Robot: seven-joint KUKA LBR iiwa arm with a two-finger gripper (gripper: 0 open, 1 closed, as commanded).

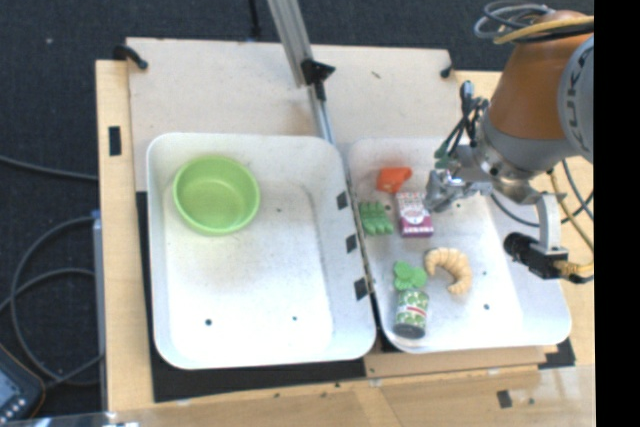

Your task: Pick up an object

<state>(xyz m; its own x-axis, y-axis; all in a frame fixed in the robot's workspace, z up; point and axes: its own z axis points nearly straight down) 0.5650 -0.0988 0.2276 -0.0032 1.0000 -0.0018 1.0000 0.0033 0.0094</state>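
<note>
Two shallow white bins sit side by side on the counter (220, 95). The left bin (250, 315) holds a green bowl (216, 195) near its far left corner, well apart from everything else.

The right bin (530, 315) carries all the small things. An orange piece (393, 179) lies toward the far side. Just beside it, nearer the divide between the bins, is a green block (375, 217), and next to that a small pink and white box (415, 216). Closer to the near edge lies a tan croissant (450, 269), curved and resting flat. To its left a small green piece (407, 275) touches the top of a can (410, 312) with a dark label, which lies close to the bin's left wall.

The arm (535, 105) reaches in from the right, its orange band bulky above the right bin. The jaws (440, 192) hang low over the bin, just above the pink and white box and close to the orange piece. From here I cannot tell whether they are open or closed, and nothing shows clearly between them. A slanted metal post (285, 0) rises from the far side of the counter, between the bins.
</note>
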